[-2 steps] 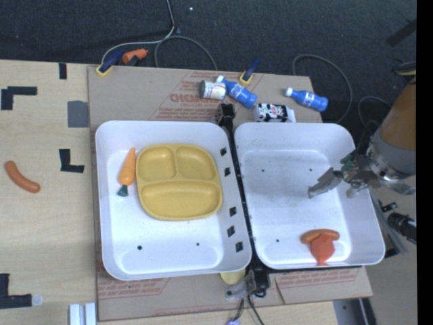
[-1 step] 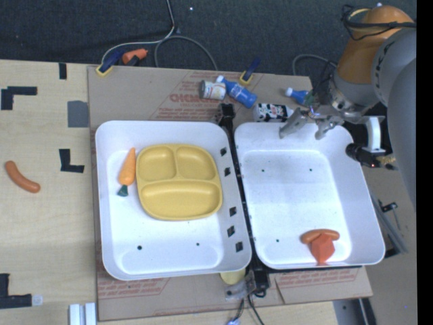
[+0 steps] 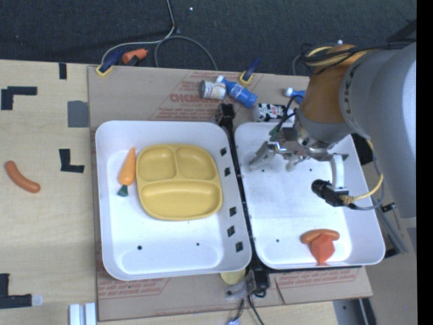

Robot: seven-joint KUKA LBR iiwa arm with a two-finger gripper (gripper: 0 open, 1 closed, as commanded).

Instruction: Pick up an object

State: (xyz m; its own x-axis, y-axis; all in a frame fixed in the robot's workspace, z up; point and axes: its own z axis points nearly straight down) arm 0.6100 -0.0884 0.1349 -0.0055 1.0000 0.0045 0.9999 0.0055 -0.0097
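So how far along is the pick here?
Nothing looks picked yet. The gripper hangs over the upper part of the right bin with nothing visible between its fingers. The orange toy lies near that bin's lower edge, the carrot beside the yellow plate in the left bin. Descent, grasp and lift remain.

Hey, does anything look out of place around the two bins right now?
Yes: a toy sausage lies on the bench far left, outside the left bin. A blue-and-white item lies behind the bins too.
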